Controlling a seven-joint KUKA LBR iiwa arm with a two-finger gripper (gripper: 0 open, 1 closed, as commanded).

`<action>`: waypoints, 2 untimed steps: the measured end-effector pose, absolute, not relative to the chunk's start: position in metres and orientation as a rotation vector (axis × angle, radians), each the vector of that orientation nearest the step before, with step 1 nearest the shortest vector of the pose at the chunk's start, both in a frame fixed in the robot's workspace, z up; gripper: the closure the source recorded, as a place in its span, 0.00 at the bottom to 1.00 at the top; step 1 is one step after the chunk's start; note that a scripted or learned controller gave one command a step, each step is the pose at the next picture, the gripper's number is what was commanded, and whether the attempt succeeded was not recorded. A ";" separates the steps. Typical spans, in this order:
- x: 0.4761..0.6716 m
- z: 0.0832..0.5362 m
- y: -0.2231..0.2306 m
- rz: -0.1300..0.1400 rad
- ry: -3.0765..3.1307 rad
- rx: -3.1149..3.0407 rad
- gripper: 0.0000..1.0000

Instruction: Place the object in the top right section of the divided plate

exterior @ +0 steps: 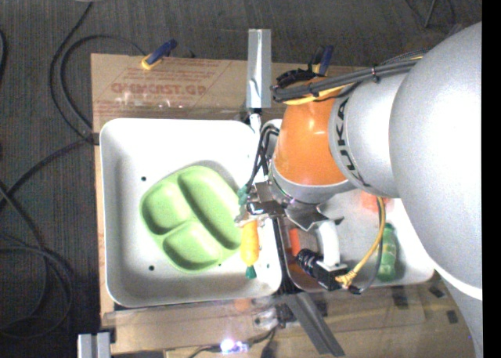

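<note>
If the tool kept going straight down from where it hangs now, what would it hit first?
Probably the right edge of the green divided plate, with the yellow object at the tool touching first; depth is unclear, so the white bin's rim is possible.

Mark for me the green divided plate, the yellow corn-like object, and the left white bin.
green divided plate [192,219]: camera view, on the ridge where its sections meet.
yellow corn-like object [249,245]: camera view, on its yellow middle, at the plate's right edge.
left white bin [125,153]: camera view, on bare floor near its upper left corner.
</note>
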State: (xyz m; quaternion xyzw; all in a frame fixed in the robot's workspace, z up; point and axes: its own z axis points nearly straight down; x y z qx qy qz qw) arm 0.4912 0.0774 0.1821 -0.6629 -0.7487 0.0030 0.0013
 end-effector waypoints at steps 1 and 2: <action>0.482 0.122 0.136 0.006 -2.708 -1.582 1.00; 0.487 0.187 0.054 -0.017 -2.885 -1.268 1.00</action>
